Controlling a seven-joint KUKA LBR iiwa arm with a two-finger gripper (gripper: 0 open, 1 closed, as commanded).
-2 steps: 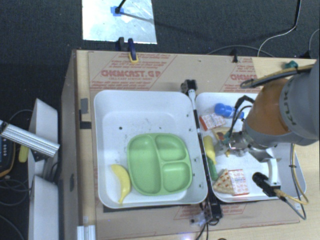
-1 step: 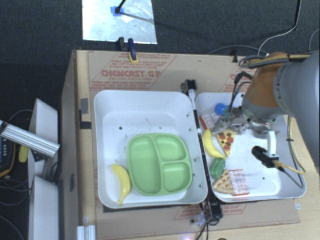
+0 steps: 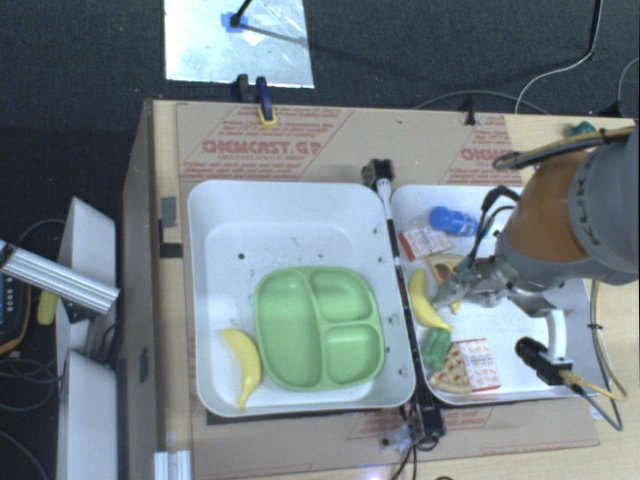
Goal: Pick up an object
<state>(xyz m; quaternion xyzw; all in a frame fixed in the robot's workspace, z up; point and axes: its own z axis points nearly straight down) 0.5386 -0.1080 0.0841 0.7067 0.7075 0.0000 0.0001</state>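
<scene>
My gripper (image 3: pixel 452 290) hangs low over the left part of the right bin (image 3: pixel 520 393), at the end of the grey arm with the orange band (image 3: pixel 545 218). It is right beside the upper end of a yellow banana (image 3: pixel 428 308), which lies along the bin's left wall. Below the banana lies a small green object (image 3: pixel 436 347), then a pizza slice (image 3: pixel 450 368) and a red-and-white packet (image 3: pixel 481 363). Behind the gripper are a blue object (image 3: pixel 452 220) and another red-and-white packet (image 3: pixel 424 241). Nothing shows as held.
The left bin (image 3: pixel 215 268) holds a green divided plate (image 3: pixel 320 326) and a second banana (image 3: pixel 243 365) near its front left corner. A black divider rail (image 3: pixel 398 268) runs between the bins. Cables trail at the right of the bench.
</scene>
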